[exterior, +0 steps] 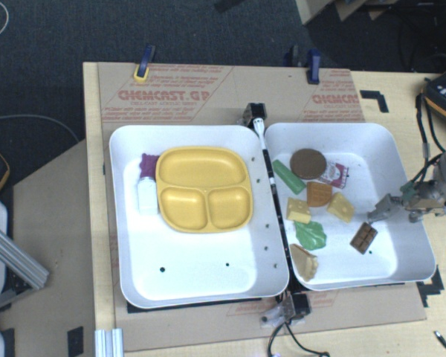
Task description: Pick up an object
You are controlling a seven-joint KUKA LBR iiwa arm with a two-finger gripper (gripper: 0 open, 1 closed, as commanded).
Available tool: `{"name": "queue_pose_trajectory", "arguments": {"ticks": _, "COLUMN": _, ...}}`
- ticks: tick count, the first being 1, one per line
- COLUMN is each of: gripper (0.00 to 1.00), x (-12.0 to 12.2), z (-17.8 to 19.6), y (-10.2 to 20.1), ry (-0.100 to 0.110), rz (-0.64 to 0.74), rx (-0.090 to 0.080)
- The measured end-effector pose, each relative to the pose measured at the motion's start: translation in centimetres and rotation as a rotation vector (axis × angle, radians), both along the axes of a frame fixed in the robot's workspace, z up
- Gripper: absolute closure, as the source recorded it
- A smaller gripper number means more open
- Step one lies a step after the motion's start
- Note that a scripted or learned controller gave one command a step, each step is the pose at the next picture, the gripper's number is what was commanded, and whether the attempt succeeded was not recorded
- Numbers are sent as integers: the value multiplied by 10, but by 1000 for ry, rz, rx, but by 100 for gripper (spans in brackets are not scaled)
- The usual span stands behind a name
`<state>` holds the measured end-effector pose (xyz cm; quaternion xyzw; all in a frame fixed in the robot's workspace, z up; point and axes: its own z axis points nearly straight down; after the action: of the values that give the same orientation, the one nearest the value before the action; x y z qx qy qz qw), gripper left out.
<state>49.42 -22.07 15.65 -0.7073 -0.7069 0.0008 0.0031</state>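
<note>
From above, the gripper reaches over the right bin from the right; I cannot tell its grip state. Just beside its tip lies a brown chocolate bar, apart from it, with other toy foods to the left. The left bin holds a yellow divided tray.

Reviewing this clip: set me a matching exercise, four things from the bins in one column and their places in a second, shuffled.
Things:
1. yellow divided tray
2. brown rectangular block
3. round brown disc
4. pincer

Places:
A. right bin's far part
B. left bin
C. over the right bin's right side
D. right bin, just below the pincer in the view

Pairs: 1-B, 2-D, 3-A, 4-C
</note>
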Motion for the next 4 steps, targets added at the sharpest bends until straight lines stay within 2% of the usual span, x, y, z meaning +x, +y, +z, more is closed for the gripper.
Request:
{"name": "queue_pose_trajectory", "arguments": {"ticks": 1, "gripper": 0, "x": -1, "z": -63, "y": 3, "ry": 0, "rz": 1, "rx": 2}}
{"name": "queue_pose_trajectory", "arguments": {"ticks": 2, "gripper": 0, "x": 0, "z": -72, "y": 5, "ry": -2, "rz": 2, "rx": 4}}
{"name": "queue_pose_trajectory", "arguments": {"ticks": 3, "gripper": 100, "x": 0, "z": -62, "y": 4, "ry": -5, "rz": 1, "rx": -1}}
{"name": "queue_pose_trajectory", "arguments": {"ticks": 4, "gripper": 100, "x": 1, "z": -17, "y": 10, "ry": -10, "rz": 2, "rx": -6}}
